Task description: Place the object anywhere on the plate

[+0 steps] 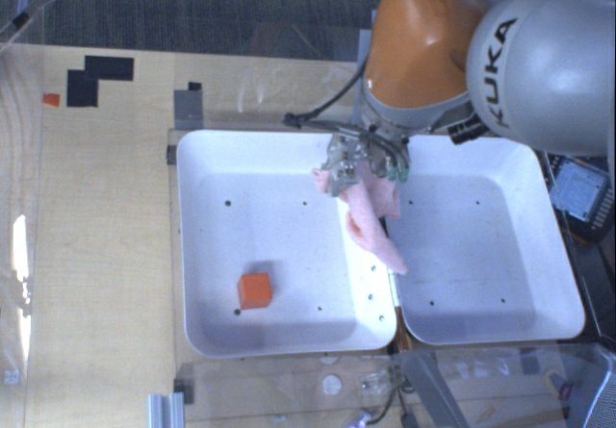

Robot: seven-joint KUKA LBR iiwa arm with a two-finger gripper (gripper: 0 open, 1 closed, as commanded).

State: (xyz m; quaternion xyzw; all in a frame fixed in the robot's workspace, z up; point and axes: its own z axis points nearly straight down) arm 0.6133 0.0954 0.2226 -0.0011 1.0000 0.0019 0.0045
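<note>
A limp pink cloth-like object [371, 222] hangs from my gripper [364, 166], which is shut on its upper end. The gripper sits under the orange wrist band [419, 32], over the top of the seam between the two white bins. The pink piece trails down and to the right along the left bin's right rim [371, 291]. The arm's body hides the upper part of the fingers. A small orange cube [255, 290] lies on the floor of the left bin, toward its lower left.
The left bin [197, 253] and right bin [539, 224] stand side by side on the wooden bench. Black and orange markers [91, 80] sit on the bench at the far left. The grey arm [549, 61] covers the upper right.
</note>
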